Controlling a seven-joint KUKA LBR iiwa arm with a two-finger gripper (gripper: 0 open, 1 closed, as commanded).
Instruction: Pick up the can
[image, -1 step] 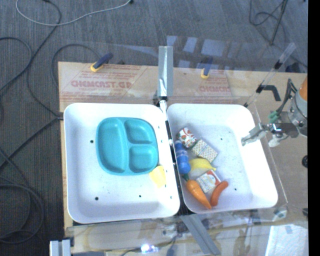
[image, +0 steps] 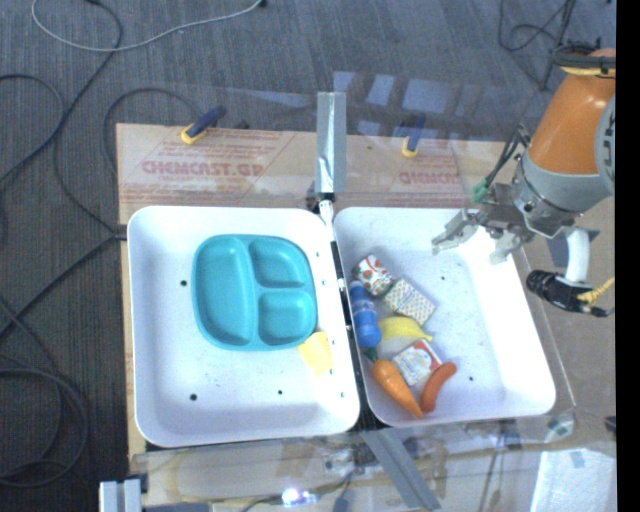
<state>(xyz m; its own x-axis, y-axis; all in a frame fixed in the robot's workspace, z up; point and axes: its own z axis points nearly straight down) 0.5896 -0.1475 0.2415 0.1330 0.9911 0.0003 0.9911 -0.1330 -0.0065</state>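
Claw (image: 470, 232) sits over the far right part of the right bin (image: 500, 330), fingers spread apart, nothing between them. Arm comes in from the right, orange band above the wrist.

Can (image: 373, 274) is in the same bin, at its left side, close to the divider wall between the two bins. White body with red and green print; it looks tipped on its side, long axis roughly left-far to right-near, but the print makes that hard to confirm.

Key relation: the can lies left of the claw and a bit nearer, well apart, with bare bin floor between. My read is that the move is mostly a leftward traverse with a small pull toward the near side, then a descent.

Clutter around the target:
- checkered packet (image: 409, 299) just beside the can on its right-near side, possibly touching
- blue bottle (image: 363, 318) just near of it, along the divider
- yellow lemon (image: 401, 328), small box (image: 417, 357), carrot (image: 396, 387) and red sausage (image: 437, 385) further near, clear of the can

Risk as I judge it: the divider wall crowds the can's left side and the packet crowds its right, so finger clearance is tight. Closing across the short axis probably needs a wrist turn.

Left bin (image: 160, 330) holds a teal divided plate (image: 255, 290) and a yellow block (image: 316, 351); irrelevant to this pick.

Not yet at the can; approach still to do.
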